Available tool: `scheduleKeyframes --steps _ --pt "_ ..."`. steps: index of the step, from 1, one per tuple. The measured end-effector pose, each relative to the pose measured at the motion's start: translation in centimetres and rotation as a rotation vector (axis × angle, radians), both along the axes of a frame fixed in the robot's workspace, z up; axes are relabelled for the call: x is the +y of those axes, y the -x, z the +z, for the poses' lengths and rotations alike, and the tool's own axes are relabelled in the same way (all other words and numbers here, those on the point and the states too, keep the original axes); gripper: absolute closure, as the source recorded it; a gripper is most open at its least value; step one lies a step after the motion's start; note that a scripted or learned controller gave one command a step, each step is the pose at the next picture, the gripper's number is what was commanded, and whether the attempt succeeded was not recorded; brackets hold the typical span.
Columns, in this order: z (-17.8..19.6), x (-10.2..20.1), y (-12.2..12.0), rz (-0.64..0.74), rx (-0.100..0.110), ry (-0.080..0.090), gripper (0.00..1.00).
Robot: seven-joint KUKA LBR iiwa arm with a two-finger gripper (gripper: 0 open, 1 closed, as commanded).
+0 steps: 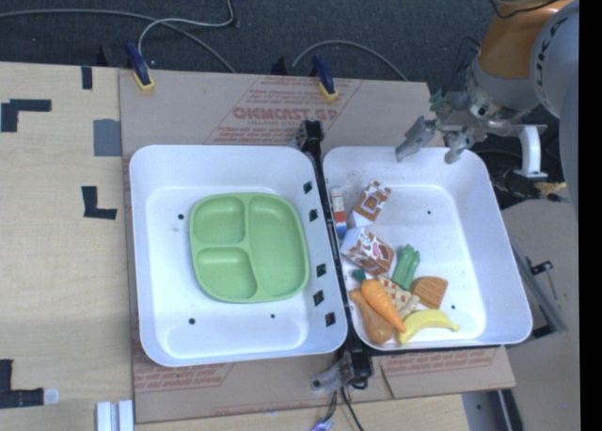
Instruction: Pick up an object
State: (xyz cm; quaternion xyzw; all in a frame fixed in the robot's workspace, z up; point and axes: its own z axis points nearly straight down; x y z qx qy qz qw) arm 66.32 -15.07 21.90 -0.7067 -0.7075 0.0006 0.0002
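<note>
Green tray (249, 246) in left bin (150, 175); toy food (390, 279) in right bin (489, 231)

Green plate (249, 247), orange carrot (381, 302), yellow banana (429, 325).

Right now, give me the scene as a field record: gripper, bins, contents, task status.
gripper: open, above the back rim of the right bin, holding nothing
left bin: holds a green divided plate
right bin: toy food heaped at its front left
items: carrot, banana, green piece, two waffle-like pieces
task status: no object picked yet
</note>
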Motion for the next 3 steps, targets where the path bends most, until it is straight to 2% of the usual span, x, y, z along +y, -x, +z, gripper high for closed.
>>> scheduleKeyframes --steps 1,2,3 --pt "-12.3 5.3 1.5 -0.001 0.002 0.001 0.00" --pt "-13.4 5.3 -0.5 0.000 -0.002 0.003 0.00" --pt "-12.3 5.4 -0.6 0.001 -0.003 0.002 1.00"
